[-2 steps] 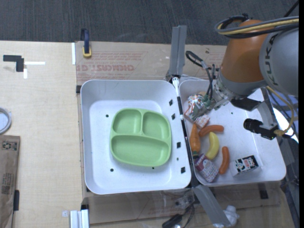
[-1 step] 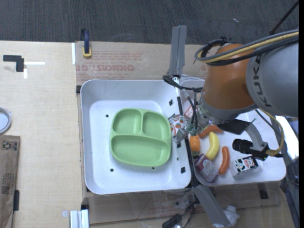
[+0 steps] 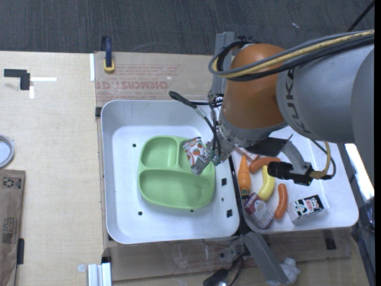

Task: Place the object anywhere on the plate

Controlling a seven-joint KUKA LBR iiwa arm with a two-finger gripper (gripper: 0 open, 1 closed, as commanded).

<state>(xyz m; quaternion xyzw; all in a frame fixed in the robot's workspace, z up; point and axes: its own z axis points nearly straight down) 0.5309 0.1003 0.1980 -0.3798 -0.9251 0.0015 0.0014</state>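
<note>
Starting at the near edge of the bench, the right-hand shallow white bin [image 3: 333, 216] holds a cluster of toy food. A small white carton with black cow patches [image 3: 308, 207] lies at about five o'clock in that bin. Beside it, toward nine o'clock, stand an orange sausage-shaped piece [image 3: 281, 199], a yellow banana-shaped piece [image 3: 267, 184] and a purple-and-white packet [image 3: 257, 208]. An orange carrot-shaped piece [image 3: 243, 174] lies against the bin's left wall, and another orange sausage piece [image 3: 264, 162] sits just behind the banana.

In the left-hand shallow white bin [image 3: 119, 177] lies the light green three-compartment plastic plate [image 3: 172, 180], roughly central. At the plate's two o'clock corner, a small white carton printed with red and green [image 3: 194, 152] is tilted, overlapping the rim of the upper right compartment. The two-finger gripper [image 3: 205, 158] is at the same spot, touching or just beside the carton at its four o'clock side; whether the fingers are parted or closed cannot be determined, nor whether the carton is between them.

Farther back, the grey arm with its orange band [image 3: 256, 91] crosses from three o'clock. Beyond the bins lies a brown cardboard sheet with red lettering [image 3: 149, 82], with a blue-and-yellow clamp [image 3: 107, 55] at its eleven o'clock corner.
</note>
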